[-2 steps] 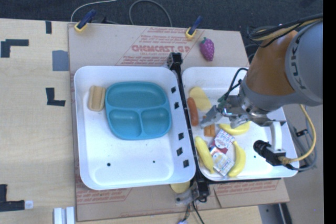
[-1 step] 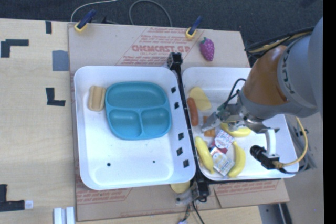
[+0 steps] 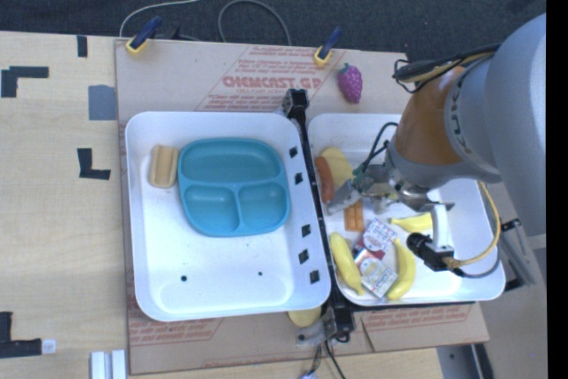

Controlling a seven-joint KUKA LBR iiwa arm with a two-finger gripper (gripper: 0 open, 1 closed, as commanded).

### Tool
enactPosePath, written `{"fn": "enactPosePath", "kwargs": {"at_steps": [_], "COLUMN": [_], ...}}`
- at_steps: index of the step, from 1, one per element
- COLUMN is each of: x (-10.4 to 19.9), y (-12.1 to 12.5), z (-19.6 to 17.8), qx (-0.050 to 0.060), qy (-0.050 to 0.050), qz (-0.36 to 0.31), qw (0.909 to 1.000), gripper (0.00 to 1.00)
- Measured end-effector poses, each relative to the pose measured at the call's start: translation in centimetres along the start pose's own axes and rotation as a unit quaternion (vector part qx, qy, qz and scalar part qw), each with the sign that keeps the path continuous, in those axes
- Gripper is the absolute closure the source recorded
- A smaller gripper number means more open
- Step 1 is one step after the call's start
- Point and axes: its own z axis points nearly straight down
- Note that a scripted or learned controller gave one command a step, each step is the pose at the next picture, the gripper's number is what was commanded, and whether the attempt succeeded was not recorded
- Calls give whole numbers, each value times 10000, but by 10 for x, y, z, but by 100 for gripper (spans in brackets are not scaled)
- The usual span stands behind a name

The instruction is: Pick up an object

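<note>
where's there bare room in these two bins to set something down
Left white bin: bare floor below the blue divided plate. Right white bin: crowded with yellow bananas, packets and the gripper.

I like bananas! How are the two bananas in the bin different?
The left banana lies in full view, while the right banana is partly covered by packets. The left banana bows toward the divider; the right bows the other way. Both are yellow and share the right bin.
</note>
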Motion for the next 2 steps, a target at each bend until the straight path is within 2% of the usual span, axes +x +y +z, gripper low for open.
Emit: {"fn": "enactPosePath", "kwargs": {"at_steps": [1, 2], "x": [-2, 74], "y": [0, 28], "z": [-11, -105], "qx": [-27, -47], "qy": [-15, 19], "qz": [8, -43], "qw": [10000, 10000], "gripper": [100, 100]}}
